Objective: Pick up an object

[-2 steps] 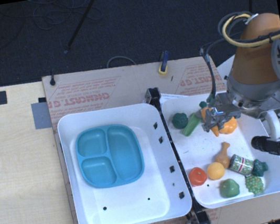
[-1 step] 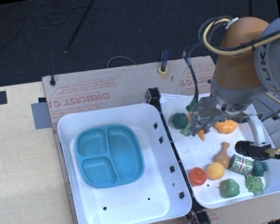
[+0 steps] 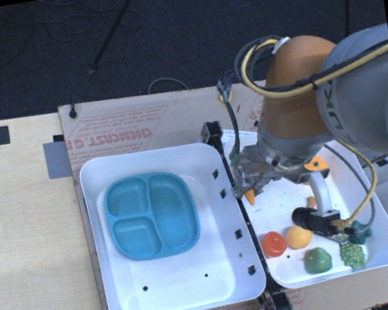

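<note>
The red ball (image 3: 273, 244) lies near the front of the right bin (image 3: 280, 206), close to the wall shared with the left bin (image 3: 171, 279). A yellow-orange ball (image 3: 299, 237) sits just right of the red ball, touching it or nearly so. A green ball (image 3: 317, 260) lies to the red ball's lower right, close to the front rim. Farther right of the red ball is a bumpy green thing (image 3: 353, 255), with a small teal piece (image 3: 360, 235) just behind it. The shape of both is hard to make out.

Beyond the red ball, toward the back of the bin, the gripper (image 3: 251, 178) hangs low under the grey arm (image 3: 302, 96). The wrist covers most of the gripper, so I cannot tell how far open it is or whether it has hold of anything. A small orange piece (image 3: 250, 197) shows at its lower edge, straight behind the red ball. Whether the gripper touches that piece is unclear. Another orange scrap (image 3: 317, 164) peeks from under the arm, up and to the right of the red ball, mostly hidden.

Well left of the red ball, a blue divided plate (image 3: 151, 216) lies flat in the left bin. Both bins rest on printed cardboard (image 3: 117, 134).
</note>
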`<control>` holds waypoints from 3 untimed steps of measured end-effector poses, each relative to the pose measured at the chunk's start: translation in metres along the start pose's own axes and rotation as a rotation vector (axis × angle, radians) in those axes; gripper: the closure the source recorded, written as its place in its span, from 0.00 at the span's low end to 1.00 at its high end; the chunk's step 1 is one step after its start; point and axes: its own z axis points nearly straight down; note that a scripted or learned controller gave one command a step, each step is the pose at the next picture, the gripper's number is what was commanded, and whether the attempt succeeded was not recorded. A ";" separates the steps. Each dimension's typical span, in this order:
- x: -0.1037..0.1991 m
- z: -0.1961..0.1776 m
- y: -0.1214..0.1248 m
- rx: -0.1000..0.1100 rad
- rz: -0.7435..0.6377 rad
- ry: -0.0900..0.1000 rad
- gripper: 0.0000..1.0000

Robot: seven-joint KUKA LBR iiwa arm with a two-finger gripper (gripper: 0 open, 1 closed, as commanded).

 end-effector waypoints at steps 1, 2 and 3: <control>0.004 -0.005 -0.009 0.000 0.003 -0.001 1.00; -0.003 -0.007 -0.007 -0.001 0.006 -0.002 1.00; 0.000 -0.007 -0.003 -0.002 0.004 -0.001 1.00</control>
